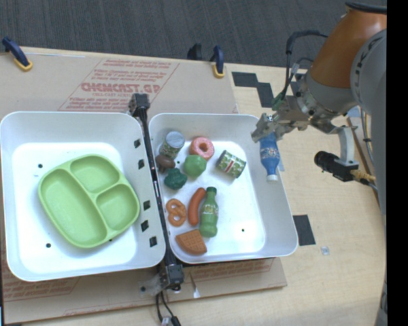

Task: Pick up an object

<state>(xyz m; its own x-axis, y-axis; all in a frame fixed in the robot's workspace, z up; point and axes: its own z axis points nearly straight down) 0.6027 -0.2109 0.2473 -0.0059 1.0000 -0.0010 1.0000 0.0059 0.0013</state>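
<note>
Blue-labelled bottle [270, 157] is hanging from the gripper [266, 132], clamped between its fingers, over the right bin's [280, 209] right rim | step: lifting underway | next: raising clear, steadily, without slipping.

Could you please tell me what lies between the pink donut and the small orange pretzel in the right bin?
In the camera view, the green apple and the dark green broccoli piece lie between the pink donut and the pretzel.

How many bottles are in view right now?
2: a green plastic bottle lying in the right white bin beside the sausage, and a blue-labelled clear bottle hanging at the gripper over that bin's right rim.
</note>
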